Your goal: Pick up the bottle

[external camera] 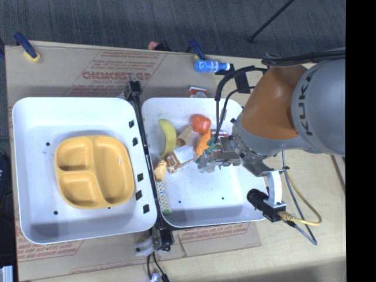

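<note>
The grey KUKA arm with its orange band (267, 107) reaches in from the right and places the claw (210, 159) low inside the right-hand shallow white bin (200, 207). Whether the claw is apart, together or clamped on an item cannot be told; the wrist body and cabling cover it. A cluster of items lies in this bin just left of the claw: a yellow-green banana (168, 135), a red tomato-like piece (201, 123), an orange carrot-like piece (202, 144), a tan cone-shaped piece (184, 136), and small packaged or bread-like pieces (170, 163) near the divider between the bins (their exact identity is too small to tell). The small blue plastic bottle with a pale cap (210, 66) lies on its side on the cardboard-covered bench (111, 69), outside both bins, beyond the far rim of the right-hand bin and well apart from the claw. The left-hand shallow white bin (35, 175) holds a yellow three-compartment plastic tray (94, 170), which sits flat near the bin's centre. Blue clamps (27, 47) grip the far edge of the bench.
</note>
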You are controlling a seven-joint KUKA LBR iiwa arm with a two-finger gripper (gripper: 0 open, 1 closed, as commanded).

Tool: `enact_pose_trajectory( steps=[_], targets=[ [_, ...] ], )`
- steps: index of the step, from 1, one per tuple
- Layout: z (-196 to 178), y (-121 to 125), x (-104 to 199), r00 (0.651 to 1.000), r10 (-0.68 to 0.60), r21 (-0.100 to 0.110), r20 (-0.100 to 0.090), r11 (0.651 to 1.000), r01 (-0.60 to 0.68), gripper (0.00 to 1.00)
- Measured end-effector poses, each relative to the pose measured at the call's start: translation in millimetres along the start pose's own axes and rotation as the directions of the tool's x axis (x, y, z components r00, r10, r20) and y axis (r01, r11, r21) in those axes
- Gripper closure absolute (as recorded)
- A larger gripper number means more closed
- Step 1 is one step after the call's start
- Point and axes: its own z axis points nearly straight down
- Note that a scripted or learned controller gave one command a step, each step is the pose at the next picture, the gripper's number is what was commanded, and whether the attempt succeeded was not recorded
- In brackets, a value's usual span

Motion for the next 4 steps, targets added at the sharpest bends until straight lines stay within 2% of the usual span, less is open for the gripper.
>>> enact_pose_trajectory(
  steps=[1,2,3,4],
  targets=[
    [30.6,-9.7,42.4,0.880,-0.474,-0.002,0.003,0.880,0.474,1.00],
    [30.8,-8.4,102.9,0.782,-0.623,0.000,0.002,0.782,0.623,1.00],
    [30.1,-8.2,178.3,0.840,-0.542,-0.003,0.005,0.840,0.542,1.00],
    [-32.5,-8.8,103.0,0.748,-0.663,-0.004,0.007,0.748,0.663,1.00]
  ],
)
